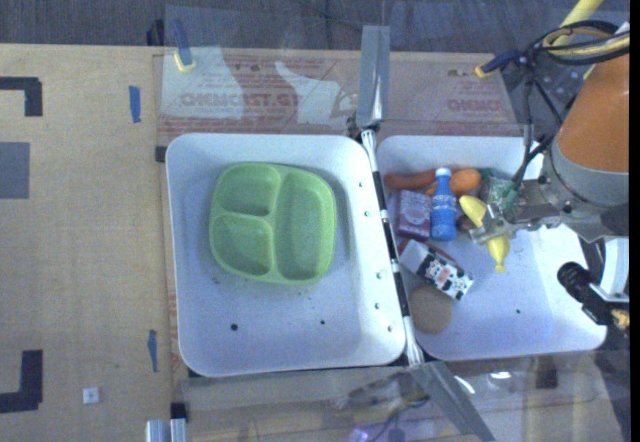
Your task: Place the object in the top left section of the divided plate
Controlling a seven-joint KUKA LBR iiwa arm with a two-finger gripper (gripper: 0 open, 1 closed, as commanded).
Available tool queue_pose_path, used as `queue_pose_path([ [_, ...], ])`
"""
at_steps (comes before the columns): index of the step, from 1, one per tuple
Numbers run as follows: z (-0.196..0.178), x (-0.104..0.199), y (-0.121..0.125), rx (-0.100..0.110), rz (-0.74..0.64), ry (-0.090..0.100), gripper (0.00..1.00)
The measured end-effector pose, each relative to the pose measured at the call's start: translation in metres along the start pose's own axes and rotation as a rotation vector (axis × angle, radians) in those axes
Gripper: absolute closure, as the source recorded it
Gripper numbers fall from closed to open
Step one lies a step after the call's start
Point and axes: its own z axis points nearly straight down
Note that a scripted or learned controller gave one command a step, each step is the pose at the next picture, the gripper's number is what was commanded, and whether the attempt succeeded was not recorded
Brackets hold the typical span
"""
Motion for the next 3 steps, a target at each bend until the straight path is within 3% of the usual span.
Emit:
queue_pose_path([
  [1,-0.026,0.080,-0.018,0.001,-0.024,0.001,1.00],
  [2,-0.037,0.157,0.006,-0.001,-0.104,0.000,1.00],
  [3,-0.035,0.261,0.000,-0.001,-0.275,0.000,1.00],
])
